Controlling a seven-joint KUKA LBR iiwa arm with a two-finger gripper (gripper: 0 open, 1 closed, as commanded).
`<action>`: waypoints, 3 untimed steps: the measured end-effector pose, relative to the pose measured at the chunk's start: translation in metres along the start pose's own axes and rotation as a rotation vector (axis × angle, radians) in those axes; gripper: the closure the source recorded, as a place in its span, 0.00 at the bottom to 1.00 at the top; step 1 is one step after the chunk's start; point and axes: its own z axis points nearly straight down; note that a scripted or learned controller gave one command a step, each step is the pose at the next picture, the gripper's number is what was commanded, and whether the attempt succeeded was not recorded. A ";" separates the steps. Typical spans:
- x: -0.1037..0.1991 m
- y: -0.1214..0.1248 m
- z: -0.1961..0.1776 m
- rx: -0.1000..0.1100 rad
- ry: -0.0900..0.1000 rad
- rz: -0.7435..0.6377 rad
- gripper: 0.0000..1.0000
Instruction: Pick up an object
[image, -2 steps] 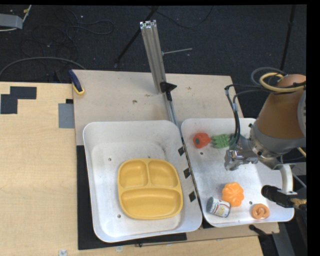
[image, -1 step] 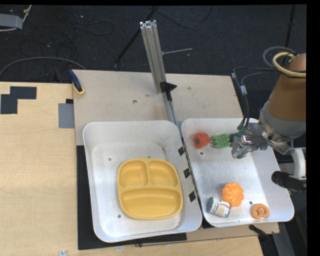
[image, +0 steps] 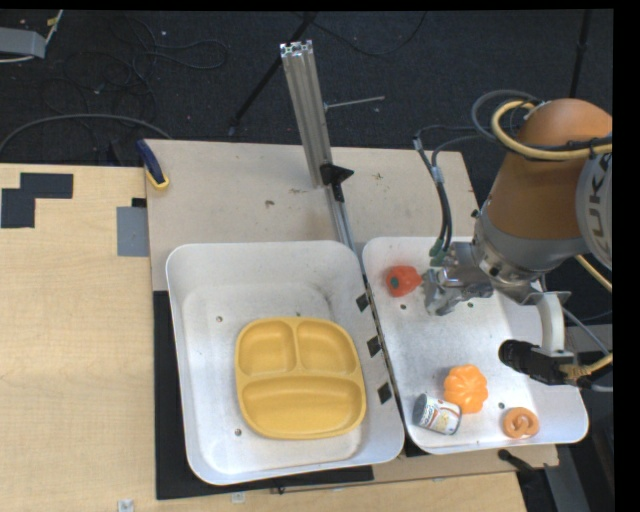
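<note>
- The step in hand is judged to be the approach: nothing is seen between the fingers, and no object has been lifted.
- The gripper (image: 441, 301) is seen low over the right bin (image: 470, 350), toward its far left corner, with the grey and orange arm (image: 545, 185) reaching in above the bin's far right part.
- Whether the fingers stand apart or together cannot be told, since they are small and dark against the wrist hardware.
- A small red object (image: 402, 280) lies near the far left corner of the right bin, just beside the gripper on its left; it is judged the likeliest target.
- For the next move, a short shift toward the bin's left edge would be called for, then a descent with the fingers set either side of the red object; a slip against the bin wall is a risk.
- Along the near edge of the right bin three more things are seen: an orange pumpkin-shaped object (image: 465, 387), a small can (image: 437, 415) on its side touching or just beside it, and an orange ring-shaped object (image: 519, 423) near the near right corner.
- The left bin (image: 200, 300) holds a yellow divided plate (image: 299, 377), set toward its near right part, with nothing seen in its compartments.
</note>
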 end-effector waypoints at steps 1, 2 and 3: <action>0.045 0.011 0.012 0.002 -0.001 0.001 1.00; 0.096 0.016 0.012 0.001 -0.001 0.000 1.00; 0.141 0.008 0.025 0.004 -0.001 0.001 1.00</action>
